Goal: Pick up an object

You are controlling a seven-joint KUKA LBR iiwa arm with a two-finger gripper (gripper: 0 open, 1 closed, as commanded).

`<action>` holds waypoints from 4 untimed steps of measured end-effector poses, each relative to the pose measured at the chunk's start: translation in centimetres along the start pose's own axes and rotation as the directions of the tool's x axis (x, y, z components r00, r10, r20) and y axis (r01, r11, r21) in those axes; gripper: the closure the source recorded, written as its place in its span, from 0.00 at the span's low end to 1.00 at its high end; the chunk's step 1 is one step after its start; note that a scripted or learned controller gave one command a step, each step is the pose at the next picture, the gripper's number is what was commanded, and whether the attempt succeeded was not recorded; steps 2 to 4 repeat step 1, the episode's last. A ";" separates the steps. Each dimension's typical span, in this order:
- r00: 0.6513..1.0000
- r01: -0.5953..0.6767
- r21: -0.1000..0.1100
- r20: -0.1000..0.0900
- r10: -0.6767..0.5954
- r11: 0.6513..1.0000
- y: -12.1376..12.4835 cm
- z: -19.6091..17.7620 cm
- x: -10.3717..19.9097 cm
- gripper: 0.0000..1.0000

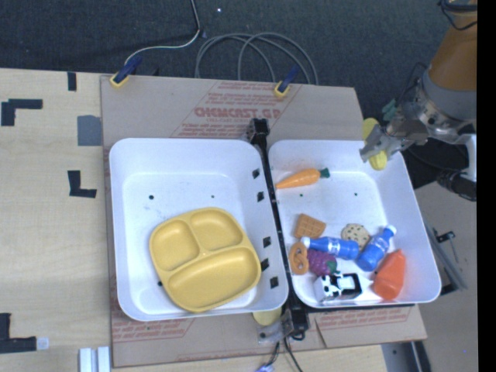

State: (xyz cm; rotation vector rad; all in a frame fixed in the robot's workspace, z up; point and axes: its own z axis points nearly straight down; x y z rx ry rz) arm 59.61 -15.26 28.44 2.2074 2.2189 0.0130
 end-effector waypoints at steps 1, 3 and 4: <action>1.000 0.001 0.024 -0.006 -0.001 1.000 -6.5 6.4 8.7 1.00; 1.000 0.001 0.024 -0.006 -0.001 1.000 -6.5 6.4 8.7 1.00; 1.000 0.001 0.024 -0.006 -0.001 1.000 -6.5 6.4 8.7 1.00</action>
